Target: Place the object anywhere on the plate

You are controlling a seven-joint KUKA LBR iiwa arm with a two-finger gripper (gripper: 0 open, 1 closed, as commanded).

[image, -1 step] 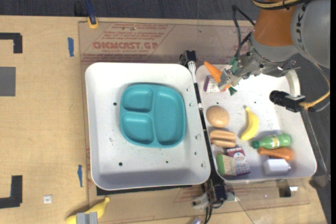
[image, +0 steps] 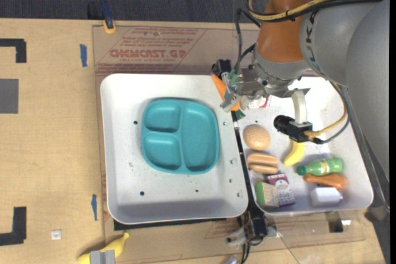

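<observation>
The teal divided plate (image: 181, 135) lies in the middle of the left white bin (image: 117, 151). My gripper (image: 230, 94) hangs over the rim between the two bins, just off the plate's upper right corner. A small orange carrot-like piece (image: 219, 85) sits slanted between its fingers, which are shut on it. The grey arm with its orange band (image: 288, 21) reaches in from the upper right and hides the back of the right bin.
The right bin (image: 362, 185) holds a bread roll (image: 257, 137), a hot dog (image: 263, 162), a banana (image: 295, 151), a green bottle (image: 320, 166), an orange carrot (image: 329, 181), a white block (image: 326, 196) and a small printed box (image: 278, 190).
</observation>
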